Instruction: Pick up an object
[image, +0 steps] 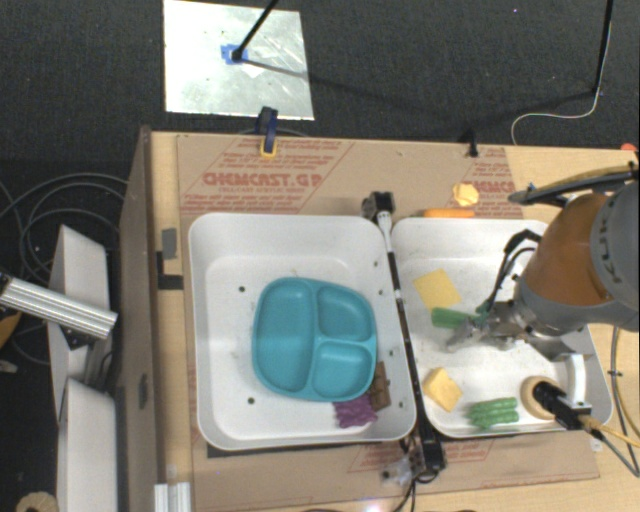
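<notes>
My gripper (474, 328) is low in the right bin (500, 232), reaching in from the right. Its tip is at the right end of a small green piece (448, 317) that lies on the bin floor. I cannot tell whether it is touching the piece. A yellow square (437, 289) lies just behind the green piece. Toward the front of the bin are a yellow wedge (442, 389) and a second green piece (493, 410).
The left bin (225, 260) holds a teal divided plate (315, 338), with a purple piece (352, 411) and a brown piece (381, 389) at its front right. An orange carrot (448, 212) lies at the right bin's far rim. A yellow bit (465, 193) rests on the cardboard.
</notes>
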